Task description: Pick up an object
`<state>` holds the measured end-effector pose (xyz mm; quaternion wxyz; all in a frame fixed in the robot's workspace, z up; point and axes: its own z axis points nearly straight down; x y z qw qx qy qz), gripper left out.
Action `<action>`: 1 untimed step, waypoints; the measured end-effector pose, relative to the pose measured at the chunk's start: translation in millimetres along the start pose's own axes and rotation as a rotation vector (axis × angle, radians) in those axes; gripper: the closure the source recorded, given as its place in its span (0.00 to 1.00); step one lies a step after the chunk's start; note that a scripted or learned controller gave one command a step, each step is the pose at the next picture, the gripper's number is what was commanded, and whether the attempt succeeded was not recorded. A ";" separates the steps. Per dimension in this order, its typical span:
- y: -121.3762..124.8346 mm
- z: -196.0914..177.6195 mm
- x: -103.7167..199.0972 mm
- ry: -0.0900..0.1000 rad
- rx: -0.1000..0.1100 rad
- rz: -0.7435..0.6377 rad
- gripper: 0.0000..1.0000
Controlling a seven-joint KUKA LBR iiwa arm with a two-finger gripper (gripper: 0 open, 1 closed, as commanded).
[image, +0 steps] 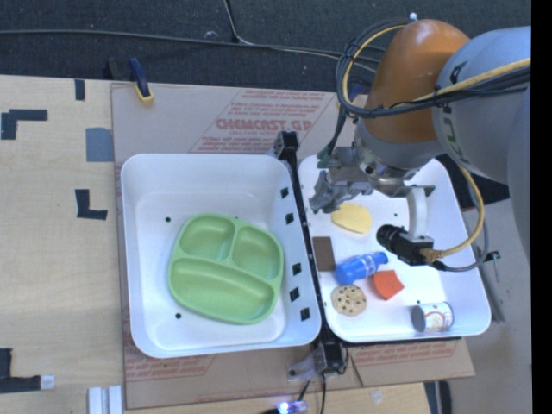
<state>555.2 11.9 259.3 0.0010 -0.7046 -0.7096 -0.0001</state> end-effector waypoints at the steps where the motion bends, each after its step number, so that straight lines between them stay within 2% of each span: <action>1: 5.0 3.2 48.1 -0.001 0.001 0.001 1.00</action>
